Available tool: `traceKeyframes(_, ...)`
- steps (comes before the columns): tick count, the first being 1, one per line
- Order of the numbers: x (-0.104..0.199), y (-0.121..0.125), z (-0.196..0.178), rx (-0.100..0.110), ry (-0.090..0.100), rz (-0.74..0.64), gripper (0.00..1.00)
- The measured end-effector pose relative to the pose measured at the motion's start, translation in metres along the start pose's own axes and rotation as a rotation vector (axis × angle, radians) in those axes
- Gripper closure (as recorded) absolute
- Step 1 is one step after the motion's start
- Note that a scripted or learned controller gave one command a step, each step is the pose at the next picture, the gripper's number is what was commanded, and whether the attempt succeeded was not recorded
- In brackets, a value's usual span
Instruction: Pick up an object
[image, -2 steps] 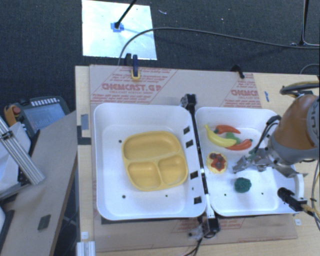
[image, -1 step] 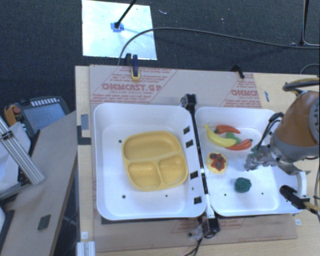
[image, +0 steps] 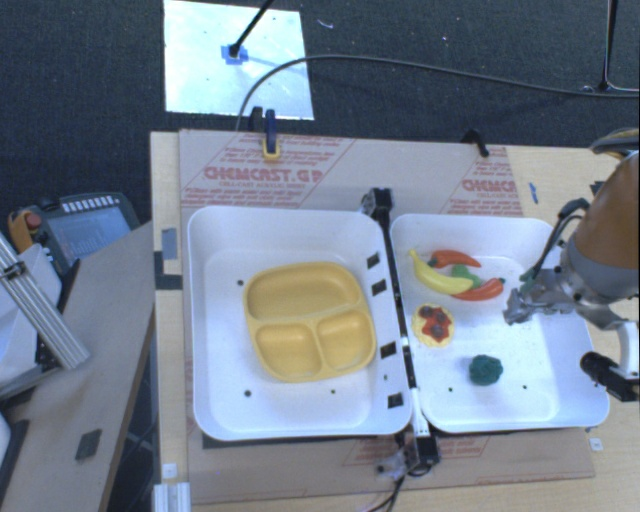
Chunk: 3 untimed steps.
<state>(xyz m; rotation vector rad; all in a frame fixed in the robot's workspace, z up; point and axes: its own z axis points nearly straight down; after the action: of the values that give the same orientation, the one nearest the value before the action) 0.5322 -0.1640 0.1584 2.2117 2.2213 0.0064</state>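
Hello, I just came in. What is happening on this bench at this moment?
A grey robot arm reaches in from the right, and its gripper is over the right bin, near the toy food. That bin holds a banana, two red peppers, a small pizza piece and a green broccoli. Nothing looks lifted yet. The left bin holds a yellow divided tray.

Glossy plastic yellow tray (image: 304, 322); smooth white bins (image: 215, 330).
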Motion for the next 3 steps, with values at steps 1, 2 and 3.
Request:
traceKeyframes(1, -0.003, 0.012, -0.051, 0.000, 0.000, 0.000, 1.00)
traceKeyframes(2, -0.003, 0.014, -0.071, 0.003, 0.001, 0.000, 1.00)
traceKeyframes(3, 0.045, 0.006, -0.061, 0.007, 0.004, -0.004, 1.00)
